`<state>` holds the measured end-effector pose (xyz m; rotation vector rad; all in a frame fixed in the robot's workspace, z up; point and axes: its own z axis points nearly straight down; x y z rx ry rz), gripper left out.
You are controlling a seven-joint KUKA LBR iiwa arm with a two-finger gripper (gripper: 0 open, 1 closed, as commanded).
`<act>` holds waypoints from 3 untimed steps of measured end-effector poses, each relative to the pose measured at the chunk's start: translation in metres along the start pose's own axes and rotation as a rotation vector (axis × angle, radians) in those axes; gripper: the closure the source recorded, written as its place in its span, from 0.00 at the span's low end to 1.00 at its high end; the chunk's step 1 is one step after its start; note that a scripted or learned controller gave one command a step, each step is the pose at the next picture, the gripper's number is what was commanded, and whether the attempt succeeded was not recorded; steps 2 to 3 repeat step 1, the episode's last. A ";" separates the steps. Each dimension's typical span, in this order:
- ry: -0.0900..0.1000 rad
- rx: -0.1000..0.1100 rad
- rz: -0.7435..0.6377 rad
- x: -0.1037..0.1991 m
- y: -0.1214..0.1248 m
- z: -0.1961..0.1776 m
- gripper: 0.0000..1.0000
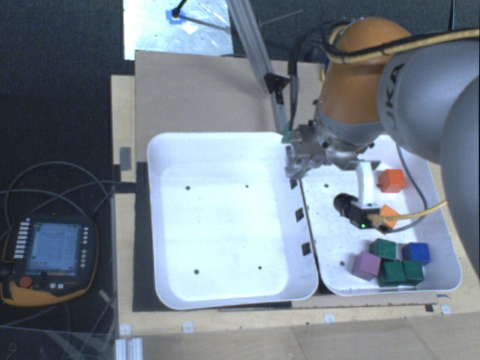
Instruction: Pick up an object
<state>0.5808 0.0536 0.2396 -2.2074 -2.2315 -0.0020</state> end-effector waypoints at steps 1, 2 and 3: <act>0.000 0.000 0.001 0.042 -0.019 0.010 1.00; 0.000 0.000 0.001 0.042 -0.019 0.010 1.00; 0.000 0.000 0.001 0.042 -0.019 0.010 1.00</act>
